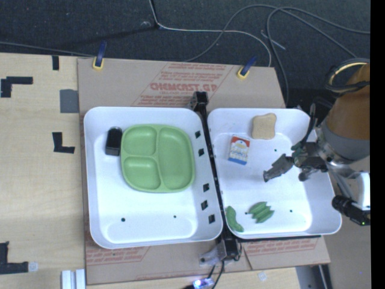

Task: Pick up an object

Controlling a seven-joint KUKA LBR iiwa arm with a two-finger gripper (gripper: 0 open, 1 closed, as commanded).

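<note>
The arm (pixel 349 122) comes in from the right side of the frame, up high over the right bin (pixel 313 218). Its gripper (pixel 290 171) hangs low over the middle right of that bin. The two fingers are spread apart with nothing between them. To its left lies a small box (pixel 239 149). A tan piece (pixel 263 126) sits near the top. Green pods (pixel 260 212) lie near the bottom edge. The left bin (pixel 96 179) holds a green plate (pixel 158 158) and a black block (pixel 113 141) just beside it.
</note>
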